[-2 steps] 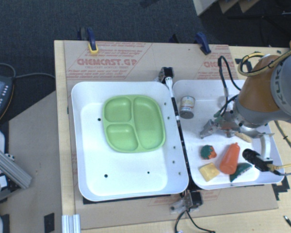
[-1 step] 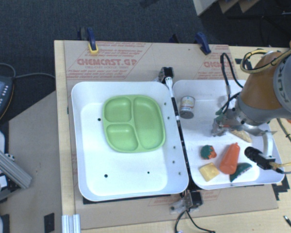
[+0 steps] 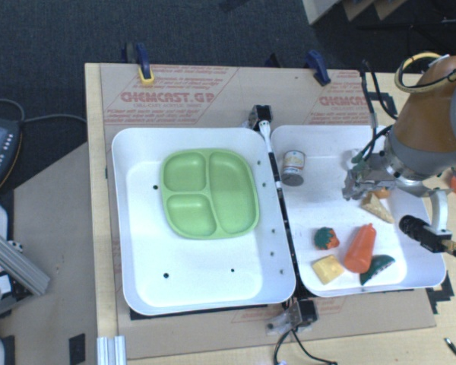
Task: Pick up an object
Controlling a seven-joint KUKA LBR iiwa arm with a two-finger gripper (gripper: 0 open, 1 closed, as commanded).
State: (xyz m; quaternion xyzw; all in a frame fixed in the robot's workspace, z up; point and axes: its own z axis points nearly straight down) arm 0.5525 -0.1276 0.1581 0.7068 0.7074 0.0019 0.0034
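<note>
My gripper (image 3: 362,185) hangs over the right part of the right bin (image 3: 319,147), just above a tan wedge-shaped piece (image 3: 379,206) near the bin's right wall. An orange carrot with green leaves (image 3: 360,249) lies in front of it. A small green and orange toy (image 3: 326,238) and a yellow block (image 3: 327,268) rest toward the bin's front. A small silver can (image 3: 292,167) lies on its side at the bin's far left. Nothing is visibly between the fingers.
The left bin (image 3: 137,226) holds a green divided plate (image 3: 210,193). A raised divider (image 3: 277,196) separates the two bins. Blue clamps (image 3: 144,61) pin the cardboard backing at the far edge. The arm's orange band (image 3: 429,112) rises at the right.
</note>
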